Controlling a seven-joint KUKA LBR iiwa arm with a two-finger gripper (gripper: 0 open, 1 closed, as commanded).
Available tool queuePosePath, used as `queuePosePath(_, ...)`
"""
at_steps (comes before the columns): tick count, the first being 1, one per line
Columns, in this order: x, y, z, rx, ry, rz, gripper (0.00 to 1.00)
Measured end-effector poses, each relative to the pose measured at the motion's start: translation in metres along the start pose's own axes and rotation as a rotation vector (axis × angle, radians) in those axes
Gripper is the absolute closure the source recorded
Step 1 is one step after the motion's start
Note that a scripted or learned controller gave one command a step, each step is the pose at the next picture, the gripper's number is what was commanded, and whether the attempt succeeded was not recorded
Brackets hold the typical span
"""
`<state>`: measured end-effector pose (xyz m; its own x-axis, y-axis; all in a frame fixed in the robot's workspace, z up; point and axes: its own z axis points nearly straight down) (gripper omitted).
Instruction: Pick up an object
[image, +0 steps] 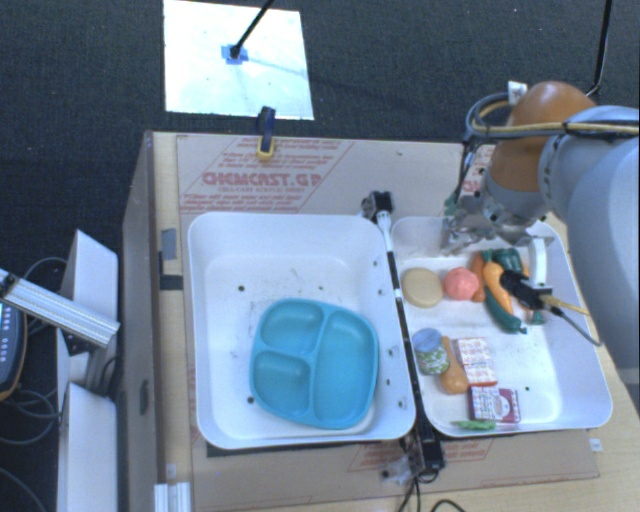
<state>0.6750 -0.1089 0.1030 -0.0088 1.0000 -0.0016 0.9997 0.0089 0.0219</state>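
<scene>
The right bin (585, 395) holds several small items. A tan round bun (421, 287) and a pink ball (461, 283) lie side by side near its back left. Beside them are an orange carrot (496, 283) and a green pepper (506, 316). Nearer the front sit a small blue-topped can (430, 351), an orange piece (455, 378) and two red-and-white packets (475, 360) (494, 404). My gripper (464, 236) hangs low over the back of the right bin, just behind the pink ball and the carrot. I see nothing held in it.
The left bin (215, 300) holds a blue divided plate (314, 362). A ridge (392, 290) separates the two bins. My grey arm (590, 170) covers the right bin's back right corner. A thin green bean (470, 425) lies at the right bin's front edge.
</scene>
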Motion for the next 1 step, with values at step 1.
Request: queuePosePath(1,0.0,-0.0002,0.0003,0.001,0.0,-0.001,0.0)
